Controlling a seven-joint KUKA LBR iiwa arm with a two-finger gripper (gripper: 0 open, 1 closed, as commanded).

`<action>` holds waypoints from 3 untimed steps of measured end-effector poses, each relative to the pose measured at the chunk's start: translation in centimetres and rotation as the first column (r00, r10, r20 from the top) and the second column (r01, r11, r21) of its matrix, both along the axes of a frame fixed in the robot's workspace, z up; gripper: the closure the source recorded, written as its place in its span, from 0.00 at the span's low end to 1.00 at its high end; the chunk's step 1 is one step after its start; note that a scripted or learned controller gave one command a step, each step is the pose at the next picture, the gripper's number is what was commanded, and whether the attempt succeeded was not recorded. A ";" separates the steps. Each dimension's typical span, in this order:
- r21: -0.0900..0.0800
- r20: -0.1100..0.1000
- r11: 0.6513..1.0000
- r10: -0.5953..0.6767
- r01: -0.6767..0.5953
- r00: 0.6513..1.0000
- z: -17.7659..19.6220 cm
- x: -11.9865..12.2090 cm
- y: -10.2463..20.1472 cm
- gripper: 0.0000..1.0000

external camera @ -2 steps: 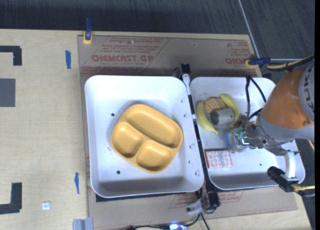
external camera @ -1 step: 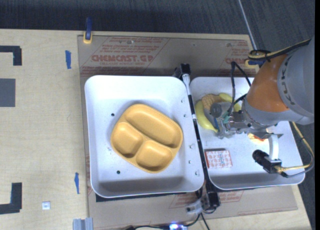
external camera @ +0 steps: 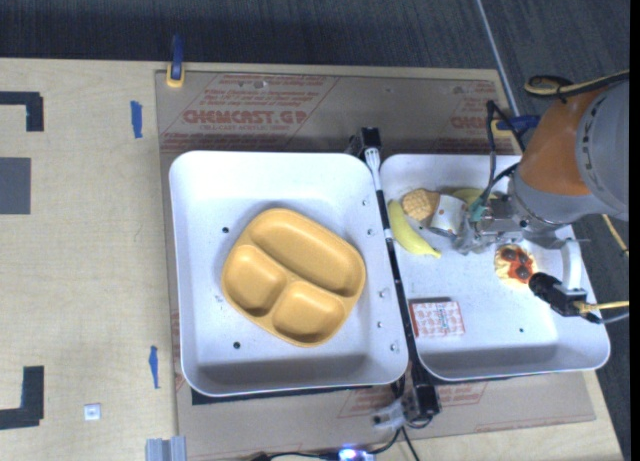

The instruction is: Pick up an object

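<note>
Gripper (external camera: 468, 237) sits low, just beside banana (external camera: 408, 232), off its lower tip. Banana's long axis runs up-view, away from it. Grip state cannot be told.

"CHEMCAST GP" printed red on brown sheet (external camera: 330, 99); card (external camera: 436, 319) print unreadable.

1. In the left bin (external camera: 186, 181) the yellow tray (external camera: 292, 274) takes the middle. I find free floor only along the walls, widest at 12 and 6 o'clock.
2. In the right bin (external camera: 590, 354) the banana (external camera: 408, 234) and the tan bun (external camera: 421, 205) just beside it block 10 o'clock.
3. The arm (external camera: 560, 159) covers the centre to 2 o'clock.
4. A printed card (external camera: 437, 319) lies at 7 o'clock, and a small orange thing (external camera: 516, 264) near the centre.
5. I see open floor from 5 to 6 o'clock.
</note>
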State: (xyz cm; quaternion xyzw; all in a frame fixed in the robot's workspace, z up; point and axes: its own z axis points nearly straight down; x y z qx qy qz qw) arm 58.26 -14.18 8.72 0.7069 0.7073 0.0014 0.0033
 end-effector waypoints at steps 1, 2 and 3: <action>0.000 -0.005 1.000 -0.001 0.001 1.000 0.0 -2.9 -6.7 1.00; 0.002 -0.004 1.000 0.002 -0.002 1.000 5.3 -0.3 0.0 1.00; 0.002 -0.005 1.000 0.002 -0.002 1.000 9.8 6.1 5.6 1.00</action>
